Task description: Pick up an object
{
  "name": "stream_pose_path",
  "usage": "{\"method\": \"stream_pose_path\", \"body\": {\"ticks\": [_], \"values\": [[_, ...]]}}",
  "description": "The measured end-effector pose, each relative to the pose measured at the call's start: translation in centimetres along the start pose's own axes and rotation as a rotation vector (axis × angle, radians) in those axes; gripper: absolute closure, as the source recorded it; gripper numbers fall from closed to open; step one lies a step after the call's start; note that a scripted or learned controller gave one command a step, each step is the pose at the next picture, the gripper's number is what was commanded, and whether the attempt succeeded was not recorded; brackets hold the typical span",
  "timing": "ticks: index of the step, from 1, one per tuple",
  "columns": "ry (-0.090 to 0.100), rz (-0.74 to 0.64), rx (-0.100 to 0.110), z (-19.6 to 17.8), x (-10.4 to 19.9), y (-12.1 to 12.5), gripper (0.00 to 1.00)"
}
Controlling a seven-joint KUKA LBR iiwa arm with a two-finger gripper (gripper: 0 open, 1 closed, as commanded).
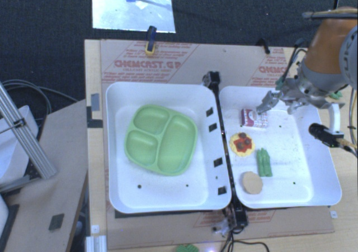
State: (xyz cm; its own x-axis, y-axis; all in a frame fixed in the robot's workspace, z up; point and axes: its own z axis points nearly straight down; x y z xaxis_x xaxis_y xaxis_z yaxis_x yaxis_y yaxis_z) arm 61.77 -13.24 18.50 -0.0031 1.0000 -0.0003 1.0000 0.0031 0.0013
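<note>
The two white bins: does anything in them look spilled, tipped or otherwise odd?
Nothing stands out. The green divided plate lies flat in the left bin; the red-white packet, pizza toy, green vegetable and tan disc lie apart.

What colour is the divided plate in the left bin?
Light green, plain with no pattern. The plate shows best in the camera view, lying flat in the left bin.

Tray [161, 139] in left bin [120, 100]; toy foods [252, 182] in right bin [319, 189].

Bare floor [302, 150] right of toys [251, 150] — unobstructed
</note>
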Motion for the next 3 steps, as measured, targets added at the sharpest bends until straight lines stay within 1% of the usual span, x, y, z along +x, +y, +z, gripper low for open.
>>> {"method": "stream_pose_path", "body": {"ticks": [1,2,3], "values": [[0.002,0.006,-0.011,10.0,2.1,-4.4,0.00],[-0.002,0.008,-0.015,9.5,0.6,-12.8,0.00],[0.006,-0.002,-0.018,8.2,1.1,-12.3,1.00]]}}
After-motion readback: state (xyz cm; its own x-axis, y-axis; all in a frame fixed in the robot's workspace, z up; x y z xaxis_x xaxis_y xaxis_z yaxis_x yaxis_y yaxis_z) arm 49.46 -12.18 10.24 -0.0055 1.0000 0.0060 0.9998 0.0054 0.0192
